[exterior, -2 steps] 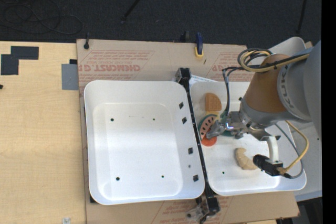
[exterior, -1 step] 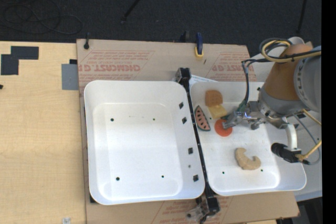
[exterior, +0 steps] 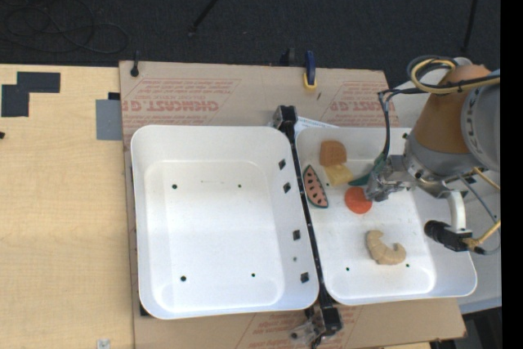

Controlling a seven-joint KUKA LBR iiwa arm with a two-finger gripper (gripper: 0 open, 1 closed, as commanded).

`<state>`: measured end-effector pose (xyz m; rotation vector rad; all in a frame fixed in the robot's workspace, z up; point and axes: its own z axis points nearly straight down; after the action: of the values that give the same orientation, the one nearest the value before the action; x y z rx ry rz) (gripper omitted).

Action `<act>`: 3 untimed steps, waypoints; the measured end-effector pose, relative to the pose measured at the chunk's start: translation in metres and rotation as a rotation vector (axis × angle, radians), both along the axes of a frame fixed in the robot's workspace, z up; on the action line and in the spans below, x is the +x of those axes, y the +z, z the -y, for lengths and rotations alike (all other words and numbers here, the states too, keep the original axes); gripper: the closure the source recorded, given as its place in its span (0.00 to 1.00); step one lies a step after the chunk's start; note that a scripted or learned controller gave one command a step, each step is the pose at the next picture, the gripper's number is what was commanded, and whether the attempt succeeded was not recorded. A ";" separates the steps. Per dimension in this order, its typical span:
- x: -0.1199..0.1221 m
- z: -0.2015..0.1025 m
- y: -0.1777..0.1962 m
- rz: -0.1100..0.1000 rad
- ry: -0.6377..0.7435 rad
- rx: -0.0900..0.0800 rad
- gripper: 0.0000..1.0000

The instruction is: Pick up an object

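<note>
The right bin (exterior: 409, 282) holds a watermelon slice (exterior: 315, 186) against its left wall, a tan bread-like piece (exterior: 332, 152), a yellow piece (exterior: 340, 173), a red round object (exterior: 357, 200) and a beige curved piece (exterior: 384, 248). My gripper (exterior: 381, 185) is low in the right bin, just right of the red round object and close to the yellow piece. The wrist hides its fingertips. Nothing shows between them.
The left bin (exterior: 212, 225) lies beside the right one, with a black divider clip strip (exterior: 294, 200) between them. Cardboard (exterior: 212, 98) lies under both bins. Cables and a black fitting (exterior: 448, 234) hang off the arm at the right.
</note>
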<state>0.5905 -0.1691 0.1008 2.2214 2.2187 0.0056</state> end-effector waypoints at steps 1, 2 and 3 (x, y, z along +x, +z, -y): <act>-0.074 0.013 -0.013 -0.007 -0.002 0.000 1.00; -0.057 -0.071 -0.013 -0.004 0.008 0.002 1.00; -0.014 -0.124 0.093 0.004 0.007 0.000 1.00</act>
<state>0.5763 -0.0446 0.1937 2.2112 2.2245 0.0101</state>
